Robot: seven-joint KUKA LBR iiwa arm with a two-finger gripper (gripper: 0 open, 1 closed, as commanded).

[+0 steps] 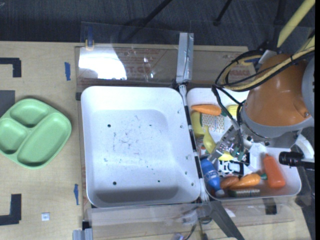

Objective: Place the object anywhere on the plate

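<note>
The green plate (34, 132), with three compartments, lies on the bench far to the left of both bins. My gripper (229, 146) hangs low inside the right bin (292, 186), over a crowd of small objects. Just below it lie a black-and-white item (231, 167) and a blue bottle (209, 174). A yellow banana-like piece (207, 143) sits at its left side. An orange carrot (205, 110) lies at the back of the bin. Another carrot (244, 180) and a red-orange piece (273, 172) lie at the front. The arm's grey and orange wrist (277, 101) hides the bin's right rear.
The left bin (132, 144) stands between the right bin and the plate, with a raised divider (190, 134) where the two meet. A clear panel (131, 59) stands behind the left bin. Black cables (235, 64) loop near the arm.
</note>
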